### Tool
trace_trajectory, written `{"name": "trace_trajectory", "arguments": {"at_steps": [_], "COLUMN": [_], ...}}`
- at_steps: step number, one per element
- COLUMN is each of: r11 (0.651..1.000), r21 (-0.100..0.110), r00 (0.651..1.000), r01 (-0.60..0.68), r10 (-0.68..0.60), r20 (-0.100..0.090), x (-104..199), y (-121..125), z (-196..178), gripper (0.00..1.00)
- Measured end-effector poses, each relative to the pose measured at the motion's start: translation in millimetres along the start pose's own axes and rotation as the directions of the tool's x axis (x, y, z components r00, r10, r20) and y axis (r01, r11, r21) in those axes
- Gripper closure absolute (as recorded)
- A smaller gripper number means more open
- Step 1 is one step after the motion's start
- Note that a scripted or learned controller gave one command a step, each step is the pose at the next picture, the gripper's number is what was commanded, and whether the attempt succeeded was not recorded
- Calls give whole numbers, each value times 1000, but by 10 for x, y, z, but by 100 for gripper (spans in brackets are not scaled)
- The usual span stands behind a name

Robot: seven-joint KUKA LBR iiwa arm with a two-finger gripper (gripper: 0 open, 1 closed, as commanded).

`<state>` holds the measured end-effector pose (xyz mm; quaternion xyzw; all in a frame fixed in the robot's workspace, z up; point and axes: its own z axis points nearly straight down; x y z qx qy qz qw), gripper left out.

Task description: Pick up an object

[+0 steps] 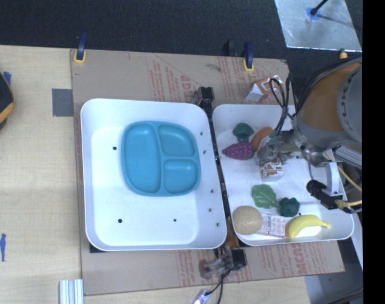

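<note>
1. We see the arm (328, 109) reaching from the right over the right bin (344, 233); the left bin (91, 170) carries a blue divided plate (161, 157).
2. The gripper (271, 157) sits low among the toys, near the purple grapes (239, 150) and an orange piece (262, 135). Whether it is spread or closed, or has anything, we cannot tell.
3. Candidates lie nearer the front: a tan round ball (247, 219), a yellow banana (306, 225), a green leaf (264, 195) and a dark green lump (289, 205).
4. We judge these to be light, stiff plastic play food (likely slippery on curved faces).
5. The banana's narrow middle or the grapes' bumpy flanks look like the surest holds.
</note>
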<state>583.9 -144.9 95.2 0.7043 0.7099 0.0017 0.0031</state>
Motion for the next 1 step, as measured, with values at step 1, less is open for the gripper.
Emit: {"name": "trace_trajectory", "arguments": {"at_steps": [1], "r11": [1000], "r21": [8], "r00": [1000], "r01": [-3], "r10": [3], "r20": [-3], "x": [769], "y": [304], "z": [-976], "gripper": [100]}}
